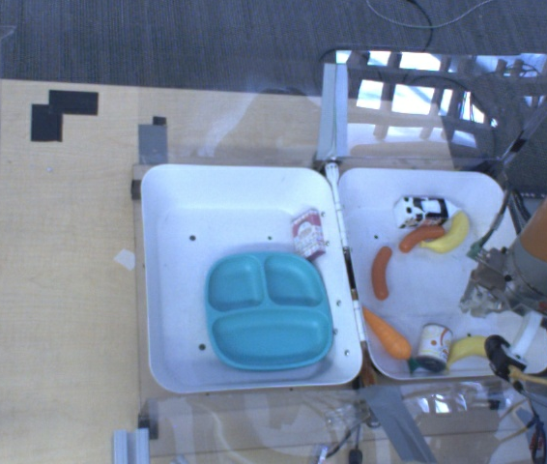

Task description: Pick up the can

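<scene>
Can [433, 346] between carrot [388, 333] and banana [470, 349]; jaws' [476, 296] state unclear.

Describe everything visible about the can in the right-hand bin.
The can is small and cylindrical, with a pale label showing a red patch and a dark end facing the camera's lower side. It lies tipped on its side near the front edge of the right bin. The carrot lies just to its left, and a banana touches or nearly touches its right side.
</scene>
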You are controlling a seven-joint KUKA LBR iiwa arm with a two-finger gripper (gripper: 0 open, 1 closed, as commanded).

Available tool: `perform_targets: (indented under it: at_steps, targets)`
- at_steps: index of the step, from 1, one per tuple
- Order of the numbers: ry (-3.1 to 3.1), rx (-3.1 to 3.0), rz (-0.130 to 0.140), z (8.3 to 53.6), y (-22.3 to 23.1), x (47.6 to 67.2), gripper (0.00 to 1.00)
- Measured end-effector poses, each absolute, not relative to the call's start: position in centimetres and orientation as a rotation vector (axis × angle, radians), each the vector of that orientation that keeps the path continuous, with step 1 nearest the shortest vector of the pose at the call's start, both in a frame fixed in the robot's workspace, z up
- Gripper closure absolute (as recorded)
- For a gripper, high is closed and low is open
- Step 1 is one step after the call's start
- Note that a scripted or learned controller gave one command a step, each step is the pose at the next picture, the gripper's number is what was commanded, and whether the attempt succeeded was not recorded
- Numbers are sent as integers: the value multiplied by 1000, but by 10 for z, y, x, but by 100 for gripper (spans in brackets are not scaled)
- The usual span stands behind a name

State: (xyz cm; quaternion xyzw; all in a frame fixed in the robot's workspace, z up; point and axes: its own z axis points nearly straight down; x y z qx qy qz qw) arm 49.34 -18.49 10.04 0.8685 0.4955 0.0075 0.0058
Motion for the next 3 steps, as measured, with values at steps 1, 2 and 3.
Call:
perform_targets:
  at_steps: [1,2,3]
  targets:
    - [1730,2616,7,251,-189,587,100]
    - [1731,2616,5,251,-188,587,0]
    - [1504,2759,1,135,-188,503,0]
